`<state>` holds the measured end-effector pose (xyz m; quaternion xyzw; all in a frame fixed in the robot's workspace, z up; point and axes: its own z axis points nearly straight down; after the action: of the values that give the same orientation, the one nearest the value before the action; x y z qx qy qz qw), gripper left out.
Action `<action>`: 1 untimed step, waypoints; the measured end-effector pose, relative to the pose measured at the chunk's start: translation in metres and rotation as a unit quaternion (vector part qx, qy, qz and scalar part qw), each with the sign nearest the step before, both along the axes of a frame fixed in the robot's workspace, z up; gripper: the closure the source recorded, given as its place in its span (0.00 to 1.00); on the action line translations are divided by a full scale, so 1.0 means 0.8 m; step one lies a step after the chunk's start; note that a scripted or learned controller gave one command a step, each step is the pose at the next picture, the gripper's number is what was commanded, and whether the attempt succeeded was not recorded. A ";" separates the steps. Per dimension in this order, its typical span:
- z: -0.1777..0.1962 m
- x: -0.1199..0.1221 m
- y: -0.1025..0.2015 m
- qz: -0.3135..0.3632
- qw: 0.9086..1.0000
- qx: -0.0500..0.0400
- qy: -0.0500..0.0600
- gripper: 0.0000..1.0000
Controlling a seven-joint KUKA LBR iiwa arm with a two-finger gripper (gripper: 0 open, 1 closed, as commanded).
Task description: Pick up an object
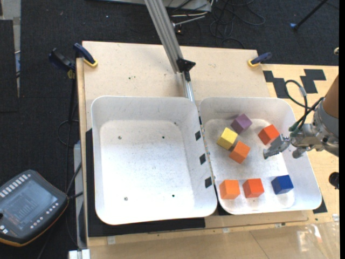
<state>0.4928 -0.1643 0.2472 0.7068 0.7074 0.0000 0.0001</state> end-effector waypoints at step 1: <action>0.000 0.000 0.000 -0.001 1.000 0.000 0.000 0.00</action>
<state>0.4928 -0.1645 0.2473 0.7072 0.7071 0.0001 0.0003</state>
